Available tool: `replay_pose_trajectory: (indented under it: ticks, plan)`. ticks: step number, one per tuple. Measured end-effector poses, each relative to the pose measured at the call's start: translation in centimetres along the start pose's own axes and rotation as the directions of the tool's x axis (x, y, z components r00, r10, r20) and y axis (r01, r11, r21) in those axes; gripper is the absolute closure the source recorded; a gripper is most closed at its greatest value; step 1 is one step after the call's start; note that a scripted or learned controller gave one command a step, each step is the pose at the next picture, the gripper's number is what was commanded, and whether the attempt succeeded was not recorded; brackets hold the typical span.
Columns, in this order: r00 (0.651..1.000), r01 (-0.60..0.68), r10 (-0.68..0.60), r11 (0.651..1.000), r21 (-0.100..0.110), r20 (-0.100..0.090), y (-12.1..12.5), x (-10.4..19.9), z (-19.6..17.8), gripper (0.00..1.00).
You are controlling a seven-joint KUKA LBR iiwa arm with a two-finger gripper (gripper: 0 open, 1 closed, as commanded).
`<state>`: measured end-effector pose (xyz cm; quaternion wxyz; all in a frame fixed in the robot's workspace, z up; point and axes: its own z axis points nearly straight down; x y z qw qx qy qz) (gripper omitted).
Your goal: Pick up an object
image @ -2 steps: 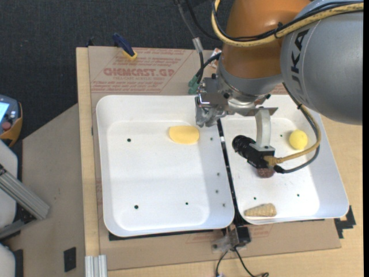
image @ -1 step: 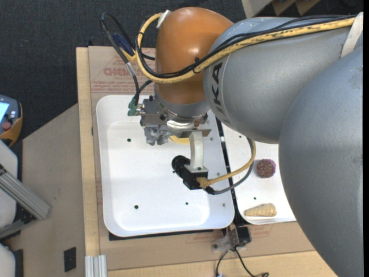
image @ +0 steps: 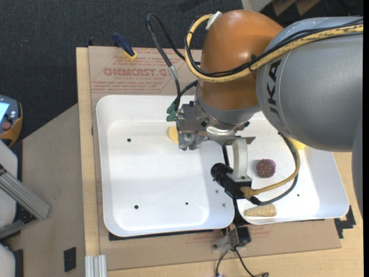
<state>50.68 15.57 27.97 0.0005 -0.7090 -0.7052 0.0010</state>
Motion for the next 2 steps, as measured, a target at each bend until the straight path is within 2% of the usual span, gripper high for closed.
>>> replay_pose_trajectory:
  ticks: [1, 2]
  plan:
    - [1.0, 0.007, -0.007, 1.0, -0.007, -0.002, 3.1, 1.7, -2.1, 1.0]
    - [1.0, -0.005, 0.005, 1.0, -0.006, 0.002, 3.5, -9.7, -4.2, 1.0]
